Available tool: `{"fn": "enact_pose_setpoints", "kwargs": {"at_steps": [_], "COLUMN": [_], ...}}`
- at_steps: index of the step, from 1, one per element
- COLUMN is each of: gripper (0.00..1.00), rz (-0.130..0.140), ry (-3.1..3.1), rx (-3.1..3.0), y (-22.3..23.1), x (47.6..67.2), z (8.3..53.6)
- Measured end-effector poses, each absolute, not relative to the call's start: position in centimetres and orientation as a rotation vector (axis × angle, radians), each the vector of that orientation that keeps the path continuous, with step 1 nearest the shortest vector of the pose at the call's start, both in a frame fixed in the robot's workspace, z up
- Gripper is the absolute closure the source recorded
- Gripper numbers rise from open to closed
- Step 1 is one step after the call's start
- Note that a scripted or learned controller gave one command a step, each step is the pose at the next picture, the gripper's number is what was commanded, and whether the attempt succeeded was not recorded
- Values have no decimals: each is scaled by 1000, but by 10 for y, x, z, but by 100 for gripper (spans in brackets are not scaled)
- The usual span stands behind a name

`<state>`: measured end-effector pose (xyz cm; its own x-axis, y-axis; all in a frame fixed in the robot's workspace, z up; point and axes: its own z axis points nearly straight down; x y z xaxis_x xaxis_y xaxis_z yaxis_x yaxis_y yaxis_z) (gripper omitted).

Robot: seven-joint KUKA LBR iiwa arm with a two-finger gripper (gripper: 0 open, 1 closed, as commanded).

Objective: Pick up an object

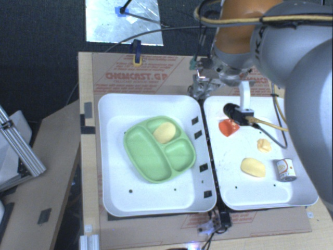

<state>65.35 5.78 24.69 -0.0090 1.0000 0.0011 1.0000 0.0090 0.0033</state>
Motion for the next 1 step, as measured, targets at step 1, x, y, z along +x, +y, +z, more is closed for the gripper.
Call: {"fn": "enact_pose_setpoints", "kwargs": {"at_steps": [1], "gripper": [100], "rz": [3], "ry": [2231], "rx": [2212], "y": [106], "x": [663], "z": [221]}}
